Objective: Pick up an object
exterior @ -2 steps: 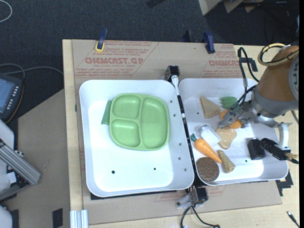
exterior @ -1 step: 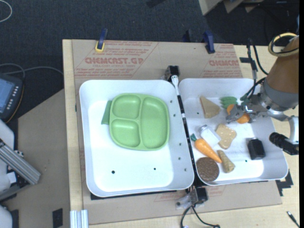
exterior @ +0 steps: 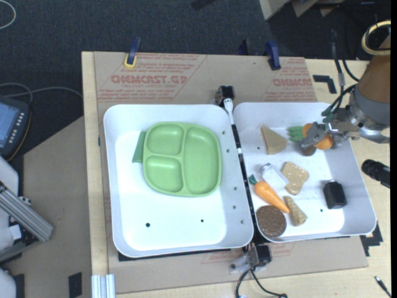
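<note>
Right white bin (exterior: 353, 166), gripper (exterior: 316, 138) seemingly pinching small orange toy (exterior: 324, 143) (green leafy end), carrot (exterior: 271, 195) nearby.

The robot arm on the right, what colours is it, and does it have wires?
The arm is rounded grey metal with an orange band above the wrist. Thin dark cables run along it. Its small dark end effector has two fingers.

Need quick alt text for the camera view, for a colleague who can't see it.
The tool sits over an orange toy in the right bin, which also holds a carrot, cracker and black block. The left bin holds a green divided plate.
</note>
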### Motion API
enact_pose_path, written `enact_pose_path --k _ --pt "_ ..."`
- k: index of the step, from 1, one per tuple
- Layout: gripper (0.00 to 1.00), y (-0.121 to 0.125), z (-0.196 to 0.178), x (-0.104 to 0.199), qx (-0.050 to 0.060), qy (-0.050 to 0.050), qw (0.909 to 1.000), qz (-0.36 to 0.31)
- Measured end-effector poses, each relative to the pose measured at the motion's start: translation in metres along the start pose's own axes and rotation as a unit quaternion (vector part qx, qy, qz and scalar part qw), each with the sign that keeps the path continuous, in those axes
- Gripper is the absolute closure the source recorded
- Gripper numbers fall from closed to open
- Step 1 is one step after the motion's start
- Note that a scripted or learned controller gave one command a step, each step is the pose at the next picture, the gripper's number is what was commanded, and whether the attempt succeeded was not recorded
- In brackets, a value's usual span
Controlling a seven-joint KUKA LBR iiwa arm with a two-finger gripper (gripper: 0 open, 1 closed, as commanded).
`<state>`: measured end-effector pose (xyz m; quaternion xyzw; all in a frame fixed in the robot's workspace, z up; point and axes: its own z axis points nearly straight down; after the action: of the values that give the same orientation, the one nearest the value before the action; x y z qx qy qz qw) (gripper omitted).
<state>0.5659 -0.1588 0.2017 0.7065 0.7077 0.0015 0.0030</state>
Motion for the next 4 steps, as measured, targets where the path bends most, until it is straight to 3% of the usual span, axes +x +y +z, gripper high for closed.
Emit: enact_pose_path --k 1,3,4 --pt "1.0 0.001 -0.024 0.0 0.001 0.0 1.0 0.0" --pt "1.0 -0.015 -0.012 0.118 0.005 0.003 1.0 -0.002" --pt "1.0 -0.017 -0.015 0.155 0.004 0.002 1.0 -0.001"
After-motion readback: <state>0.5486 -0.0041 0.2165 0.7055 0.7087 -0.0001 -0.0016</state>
